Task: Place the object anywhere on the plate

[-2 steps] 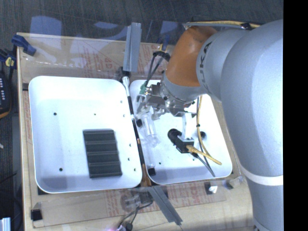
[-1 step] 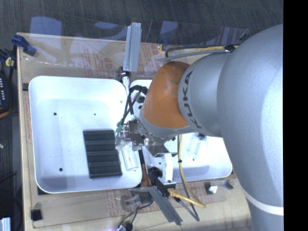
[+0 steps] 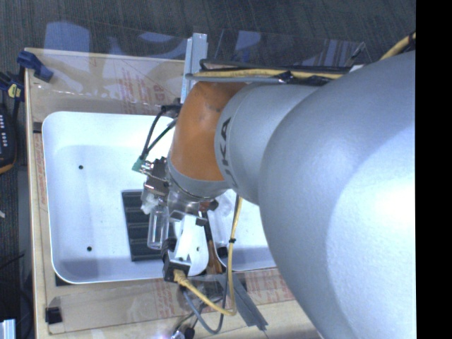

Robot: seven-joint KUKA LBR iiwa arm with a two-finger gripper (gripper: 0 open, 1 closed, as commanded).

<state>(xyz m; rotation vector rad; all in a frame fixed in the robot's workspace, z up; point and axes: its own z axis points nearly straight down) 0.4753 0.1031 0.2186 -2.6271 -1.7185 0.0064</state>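
Observation:
A dark, ribbed rectangular plate lies on the floor of the left white bin, near its front right corner. My gripper hangs directly over the plate's right half, pointing down at it, low over its surface. The orange band and grey wrist loom above it and hide the bin's right side. A white piece shows just right of the gripper; I cannot tell whether it is a loose object or part of the tool.
The large grey arm covers nearly all of the right bin; only a strip of it shows. Yellow and green cables hang around the wrist. A clear screen stands behind the bins.

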